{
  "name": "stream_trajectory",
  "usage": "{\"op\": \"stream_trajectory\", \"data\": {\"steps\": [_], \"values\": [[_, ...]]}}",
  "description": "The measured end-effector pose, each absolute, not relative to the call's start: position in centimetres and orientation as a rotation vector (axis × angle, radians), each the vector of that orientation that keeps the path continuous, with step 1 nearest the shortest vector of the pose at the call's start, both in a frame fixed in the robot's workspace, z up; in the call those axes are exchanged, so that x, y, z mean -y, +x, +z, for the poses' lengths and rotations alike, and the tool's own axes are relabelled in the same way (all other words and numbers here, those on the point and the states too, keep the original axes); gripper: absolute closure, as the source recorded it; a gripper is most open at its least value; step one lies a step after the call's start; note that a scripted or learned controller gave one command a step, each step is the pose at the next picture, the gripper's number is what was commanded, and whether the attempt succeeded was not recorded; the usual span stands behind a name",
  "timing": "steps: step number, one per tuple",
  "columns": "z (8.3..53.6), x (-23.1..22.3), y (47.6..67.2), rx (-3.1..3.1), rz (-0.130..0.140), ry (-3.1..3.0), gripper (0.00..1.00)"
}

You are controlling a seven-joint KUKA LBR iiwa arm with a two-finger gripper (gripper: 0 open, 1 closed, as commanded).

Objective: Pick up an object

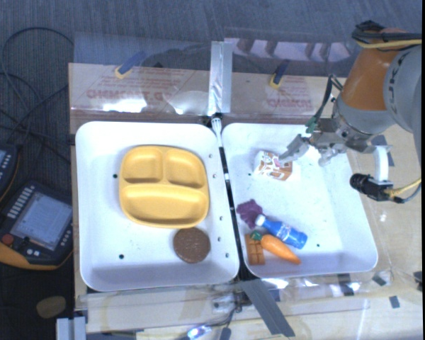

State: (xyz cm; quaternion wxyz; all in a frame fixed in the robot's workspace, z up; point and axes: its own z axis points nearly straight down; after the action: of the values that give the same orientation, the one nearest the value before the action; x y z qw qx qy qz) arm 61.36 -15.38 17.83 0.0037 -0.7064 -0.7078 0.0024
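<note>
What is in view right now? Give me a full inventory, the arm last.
Shallow white plastic bins: 2, white, side by side on the bench.
Yellow divided plastic tray: 1, yellow, left bin.
Round brown disc: 1, brown, left bin, at the tray's near edge.
Small printed packet: 1, white and orange, right bin, far side.
Purple toy: 1, purple, right bin, near the divider.
Blue bottle: 1, blue with white cap, right bin.
Orange toy carrot: 1, orange, right bin, near edge.
Gripper: 1, grey, beside the packet.

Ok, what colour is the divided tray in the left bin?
Yellow: the divided tray is plain yellow all over, seen clearly in the camera view.
</note>
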Motion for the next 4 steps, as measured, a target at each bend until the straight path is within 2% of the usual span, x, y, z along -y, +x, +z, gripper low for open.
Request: {"op": "stream_trajectory", "data": {"steps": [1, 2, 3, 4], "values": [[9.5, 12.9, 63.4, 2.431, 0.009, -1.98, 0.0], [18.4, 9.1, 64.6, 2.463, 0.0, -1.95, 0.0], [11.8, 10.1, 66.8, 2.573, -0.027, -1.847, 0.0], [11.1, 10.5, 66.0, 2.608, -0.05, -1.823, 0.0]]}}
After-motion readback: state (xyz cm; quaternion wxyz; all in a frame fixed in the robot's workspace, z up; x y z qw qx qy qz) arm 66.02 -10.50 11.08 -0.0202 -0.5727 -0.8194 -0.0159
